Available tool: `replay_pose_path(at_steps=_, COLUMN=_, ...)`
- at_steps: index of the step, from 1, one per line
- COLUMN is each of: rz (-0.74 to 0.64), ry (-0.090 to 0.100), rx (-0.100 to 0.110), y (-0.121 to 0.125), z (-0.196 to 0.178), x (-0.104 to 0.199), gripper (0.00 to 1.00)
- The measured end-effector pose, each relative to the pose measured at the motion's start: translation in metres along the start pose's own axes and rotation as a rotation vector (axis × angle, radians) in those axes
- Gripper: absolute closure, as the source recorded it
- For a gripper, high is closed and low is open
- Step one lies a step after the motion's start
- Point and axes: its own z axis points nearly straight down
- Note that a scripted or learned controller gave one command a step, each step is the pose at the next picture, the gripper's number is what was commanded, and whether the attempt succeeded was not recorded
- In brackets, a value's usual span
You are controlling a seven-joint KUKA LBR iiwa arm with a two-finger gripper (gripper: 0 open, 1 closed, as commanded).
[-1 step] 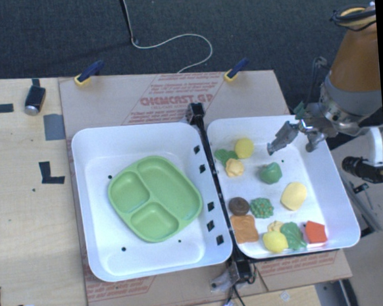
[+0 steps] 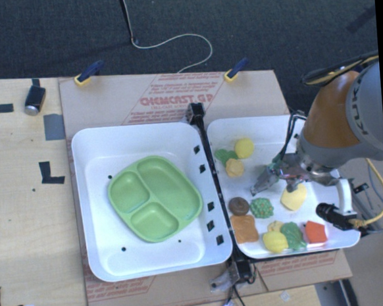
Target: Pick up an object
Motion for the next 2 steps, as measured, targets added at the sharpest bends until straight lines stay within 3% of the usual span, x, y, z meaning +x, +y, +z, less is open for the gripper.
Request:
replay_pose_path(at_steps=1, rz=-0.008, ry=0.001, rx=-0.013, y=-0.033, z=-0.054, x=0.074, gripper=0.00)
replay_pose_path(at_steps=2, rz=-0.008, ry=-0.002, rx=-0.014, y=0.003, z=-0.052, x=0.126, gripper=0.00)
